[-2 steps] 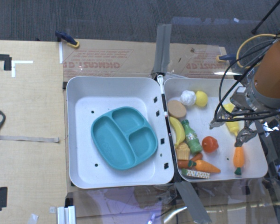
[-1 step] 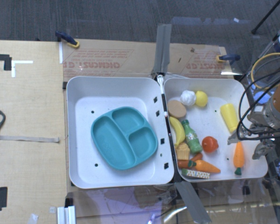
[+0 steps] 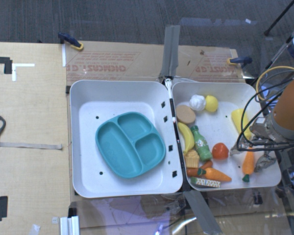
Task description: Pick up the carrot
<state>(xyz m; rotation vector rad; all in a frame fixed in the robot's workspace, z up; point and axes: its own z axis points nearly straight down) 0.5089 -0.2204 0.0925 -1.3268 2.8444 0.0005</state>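
Down in the right bin (image 3: 264,94), the gripper (image 3: 250,158) straddles an upright carrot (image 3: 248,163), fingers spread either side and not clamped, probably lining up a pinch. Another carrot (image 3: 217,174) lies by the tomato (image 3: 220,151).

The left bin (image 3: 78,146) is white and bears a teal divided plate (image 3: 131,144). The right bin (image 3: 220,92), also white, bears mixed colours: at its 12 o'clock a white garlic (image 3: 197,102) beside a yellow lemon (image 3: 211,103), with a tan cookie (image 3: 185,115) just under them. At 9 o'clock lie a yellow banana (image 3: 187,137) and a green bottle (image 3: 201,144). Centre, a red tomato (image 3: 220,151). At 6 o'clock an orange carrot (image 3: 217,174); at 4 o'clock another orange carrot with green tip (image 3: 248,164).
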